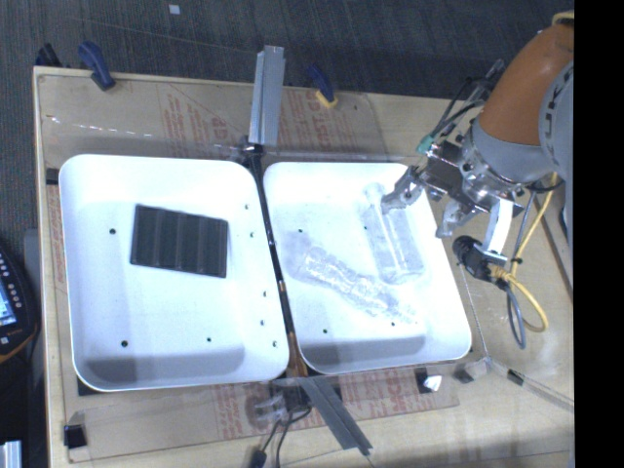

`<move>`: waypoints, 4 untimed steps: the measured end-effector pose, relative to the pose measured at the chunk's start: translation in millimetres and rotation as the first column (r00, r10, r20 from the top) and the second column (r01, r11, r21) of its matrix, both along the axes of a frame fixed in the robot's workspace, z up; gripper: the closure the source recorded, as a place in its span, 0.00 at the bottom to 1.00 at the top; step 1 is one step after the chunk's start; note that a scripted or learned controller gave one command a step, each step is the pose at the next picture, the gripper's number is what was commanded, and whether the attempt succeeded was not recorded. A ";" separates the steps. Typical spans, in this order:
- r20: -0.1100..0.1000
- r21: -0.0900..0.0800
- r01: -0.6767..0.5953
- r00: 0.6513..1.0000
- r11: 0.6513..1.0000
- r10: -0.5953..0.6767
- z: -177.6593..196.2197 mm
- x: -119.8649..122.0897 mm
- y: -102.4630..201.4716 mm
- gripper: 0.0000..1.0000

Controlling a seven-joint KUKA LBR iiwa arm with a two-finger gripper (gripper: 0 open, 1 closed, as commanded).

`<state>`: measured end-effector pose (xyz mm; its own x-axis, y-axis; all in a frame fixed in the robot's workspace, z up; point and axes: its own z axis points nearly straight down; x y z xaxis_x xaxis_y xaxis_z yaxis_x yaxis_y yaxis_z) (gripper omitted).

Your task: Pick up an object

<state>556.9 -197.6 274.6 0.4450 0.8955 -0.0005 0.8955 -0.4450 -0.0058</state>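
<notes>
Lying in the right bin (444, 339): a clear plastic bottle (392, 242), long axis running near-to-far, neck pointing away toward the far wall. Likely handling light, smooth, slippery; gripping across the mid-body advisable. Hovering over the bin's far right corner: the gripper (421, 195), fingers spread apart, holding nothing.

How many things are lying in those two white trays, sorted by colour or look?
Dark ribbed flat pads: 1, the dark ribbed pad in the left bin.
Clear plastic items: 2, an upright clear plastic piece and a crumpled clear wrapper in the right bin.
Total: 3
</notes>
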 end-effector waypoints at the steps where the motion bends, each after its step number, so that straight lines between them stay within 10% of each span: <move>1: -0.004 0.004 -0.101 0.995 0.995 0.101 -0.5 -3.3 0.1 0.00; 4: 0.002 0.000 -0.256 0.967 0.967 0.256 31.4 -13.6 0.1 0.00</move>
